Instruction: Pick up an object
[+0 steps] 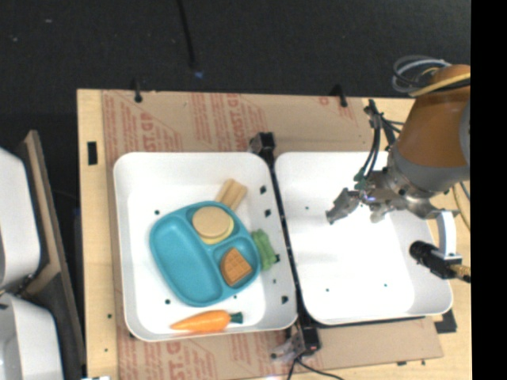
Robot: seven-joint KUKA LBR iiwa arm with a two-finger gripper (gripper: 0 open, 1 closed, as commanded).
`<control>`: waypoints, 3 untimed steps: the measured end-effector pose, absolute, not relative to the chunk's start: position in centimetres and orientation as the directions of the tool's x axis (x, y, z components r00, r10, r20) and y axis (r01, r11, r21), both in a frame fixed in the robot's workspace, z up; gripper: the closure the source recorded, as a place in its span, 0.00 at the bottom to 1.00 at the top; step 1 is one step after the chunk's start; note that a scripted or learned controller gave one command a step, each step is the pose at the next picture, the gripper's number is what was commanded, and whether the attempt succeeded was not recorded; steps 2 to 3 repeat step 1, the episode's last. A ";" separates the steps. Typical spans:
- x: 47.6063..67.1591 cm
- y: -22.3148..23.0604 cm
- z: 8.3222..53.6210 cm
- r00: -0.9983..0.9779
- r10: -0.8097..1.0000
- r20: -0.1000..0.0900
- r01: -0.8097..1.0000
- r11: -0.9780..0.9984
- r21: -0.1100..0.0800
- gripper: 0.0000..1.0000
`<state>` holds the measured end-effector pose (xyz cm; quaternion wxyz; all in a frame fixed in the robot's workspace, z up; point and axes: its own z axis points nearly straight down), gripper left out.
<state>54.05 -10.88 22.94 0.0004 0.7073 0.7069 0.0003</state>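
Gripper (pixel 342 209) hovering over right bin (pixel 348 291), well apart from all objects; finger state impossible to tell. Candidate carrot (pixel 207 321) lying in left bin (pixel 135 212) beside blue tray (pixel 186 264). Risk: closing on nothing here.

one fixed camera (overhead, slanted) looks down on both bins (pixel 127 212).
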 end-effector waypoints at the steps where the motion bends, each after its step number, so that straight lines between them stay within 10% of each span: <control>1: 53.3 -9.3 21.7 -0.087 0.996 0.000 0.996 0.087 0.001 0.00; 3: 53.3 -9.3 21.7 -0.087 0.996 0.000 0.996 0.087 0.001 0.00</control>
